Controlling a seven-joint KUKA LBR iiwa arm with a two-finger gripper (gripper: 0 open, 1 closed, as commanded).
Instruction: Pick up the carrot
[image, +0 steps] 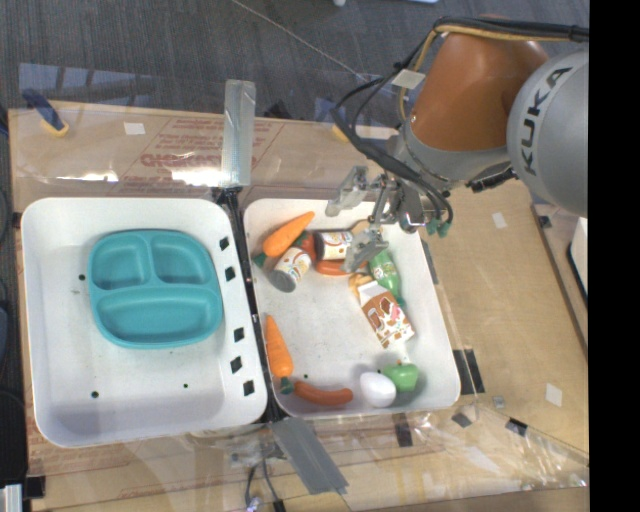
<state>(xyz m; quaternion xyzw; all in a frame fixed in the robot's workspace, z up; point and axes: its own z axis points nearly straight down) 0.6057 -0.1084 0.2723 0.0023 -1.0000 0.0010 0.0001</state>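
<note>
Two orange carrots lie in the right bin (437, 330). One carrot (286, 233) lies slanted in the back left corner, its green end towards the dividing wall. The other carrot (277, 346) rests along the left wall, farther forward. My gripper (358, 222) hangs over the back middle of this bin, right of the back carrot and apart from it. Its fingers stand open with nothing between them.
Around the back carrot sit a small can (292, 267), a little labelled jar (335, 245) and a green bottle (384, 270). A snack packet (385, 312), red sausage (322, 394), white egg (377, 388) and green pepper (404, 376) lie nearer. A teal divided plate (155, 287) fills the left bin.
</note>
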